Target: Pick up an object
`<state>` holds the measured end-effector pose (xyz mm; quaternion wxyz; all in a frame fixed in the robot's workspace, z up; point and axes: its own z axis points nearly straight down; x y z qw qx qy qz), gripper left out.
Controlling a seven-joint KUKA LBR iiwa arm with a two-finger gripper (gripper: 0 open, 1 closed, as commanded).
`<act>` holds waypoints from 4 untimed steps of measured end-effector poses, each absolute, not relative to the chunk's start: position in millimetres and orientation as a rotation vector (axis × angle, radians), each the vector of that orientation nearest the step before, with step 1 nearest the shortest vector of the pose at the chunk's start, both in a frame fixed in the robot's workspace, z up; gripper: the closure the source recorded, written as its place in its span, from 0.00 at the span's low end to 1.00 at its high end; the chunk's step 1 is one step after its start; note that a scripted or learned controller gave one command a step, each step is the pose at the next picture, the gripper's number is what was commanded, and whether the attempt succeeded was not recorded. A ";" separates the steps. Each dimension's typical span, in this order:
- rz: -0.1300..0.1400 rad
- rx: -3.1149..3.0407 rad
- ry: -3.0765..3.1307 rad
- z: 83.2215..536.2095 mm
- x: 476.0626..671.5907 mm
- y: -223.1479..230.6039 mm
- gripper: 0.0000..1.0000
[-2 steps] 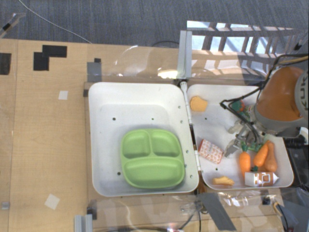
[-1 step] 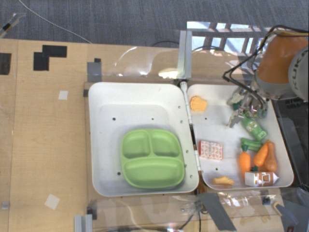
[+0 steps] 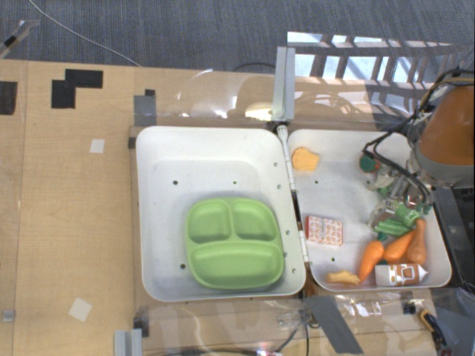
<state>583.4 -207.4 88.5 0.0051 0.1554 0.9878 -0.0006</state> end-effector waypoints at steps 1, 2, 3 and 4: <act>-0.004 0.471 3.077 104.1 589.4 -205.8 1.00; -0.005 0.412 3.089 267.3 594.6 -193.8 1.00; 0.000 0.483 3.085 366.8 654.7 -171.0 1.00; 0.000 0.478 3.079 378.1 656.0 -170.5 1.00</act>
